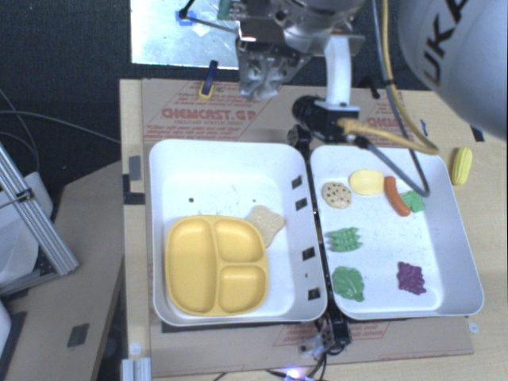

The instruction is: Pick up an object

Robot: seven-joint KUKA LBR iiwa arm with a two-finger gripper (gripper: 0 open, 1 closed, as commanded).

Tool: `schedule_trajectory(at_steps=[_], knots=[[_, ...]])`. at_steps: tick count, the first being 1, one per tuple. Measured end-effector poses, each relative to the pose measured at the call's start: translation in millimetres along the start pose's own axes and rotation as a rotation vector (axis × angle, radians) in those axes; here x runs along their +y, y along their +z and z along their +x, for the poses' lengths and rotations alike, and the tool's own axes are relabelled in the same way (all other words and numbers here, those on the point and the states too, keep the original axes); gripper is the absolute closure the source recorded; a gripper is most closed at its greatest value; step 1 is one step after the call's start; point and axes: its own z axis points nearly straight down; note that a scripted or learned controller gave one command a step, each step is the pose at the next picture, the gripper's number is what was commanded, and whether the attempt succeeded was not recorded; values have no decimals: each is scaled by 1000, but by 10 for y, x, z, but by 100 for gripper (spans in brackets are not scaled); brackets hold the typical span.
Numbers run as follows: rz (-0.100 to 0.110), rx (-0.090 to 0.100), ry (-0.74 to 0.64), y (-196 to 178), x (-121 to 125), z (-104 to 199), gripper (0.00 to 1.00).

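Observation:
My gripper [260, 82] hangs high above the bench, over the cardboard behind the left bin [208, 161], with nothing seen between its fingers. The right bin [454, 236] holds a cookie [336, 194], a pale yellow round piece [367, 182], an orange carrot with green top [399, 198], green pea pods [344, 239], a green leafy piece [348, 283] and purple grapes [410, 277]. A yellow divided tray [216, 262] lies in the left bin, with a tan bread-shaped piece [266, 223] touching its upper right corner.
A yellow corn cob [461, 165] lies on the cardboard outside the right bin's far right corner. A small blue and yellow item [209, 81] sits on the cardboard behind the left bin. Metal framing [32, 221] stands at the left.

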Motion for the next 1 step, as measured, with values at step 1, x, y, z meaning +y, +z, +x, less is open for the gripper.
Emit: schedule_trajectory(at_steps=[1], knots=[[30,-10,-3,1599,-456,67,100]])
